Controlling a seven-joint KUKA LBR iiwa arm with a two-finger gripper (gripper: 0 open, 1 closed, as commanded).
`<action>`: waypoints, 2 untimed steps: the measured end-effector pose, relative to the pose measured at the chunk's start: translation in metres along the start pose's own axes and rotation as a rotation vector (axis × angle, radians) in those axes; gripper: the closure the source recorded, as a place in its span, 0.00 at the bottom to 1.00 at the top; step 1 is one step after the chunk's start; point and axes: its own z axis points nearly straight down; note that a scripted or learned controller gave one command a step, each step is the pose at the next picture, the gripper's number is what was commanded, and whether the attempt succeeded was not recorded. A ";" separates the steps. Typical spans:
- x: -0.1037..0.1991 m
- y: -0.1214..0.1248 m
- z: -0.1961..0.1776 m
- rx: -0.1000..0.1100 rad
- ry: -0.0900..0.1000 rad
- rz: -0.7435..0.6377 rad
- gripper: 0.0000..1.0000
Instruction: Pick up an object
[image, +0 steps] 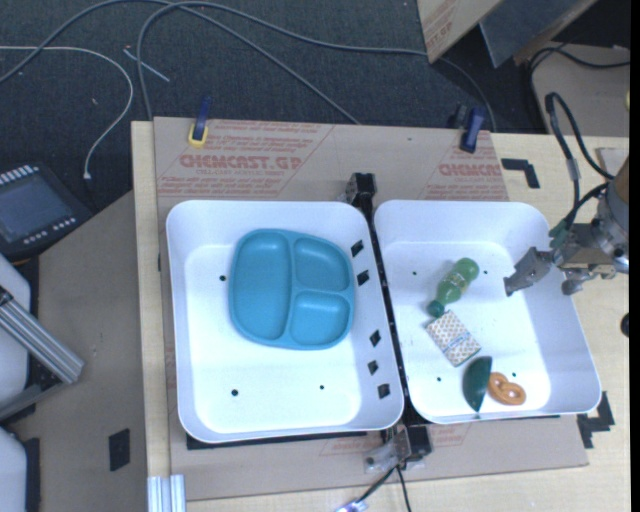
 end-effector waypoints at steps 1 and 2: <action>0.000 0.002 -0.006 -0.011 -0.003 -0.003 0.00; -0.009 0.004 0.050 -0.006 -0.001 -0.002 0.00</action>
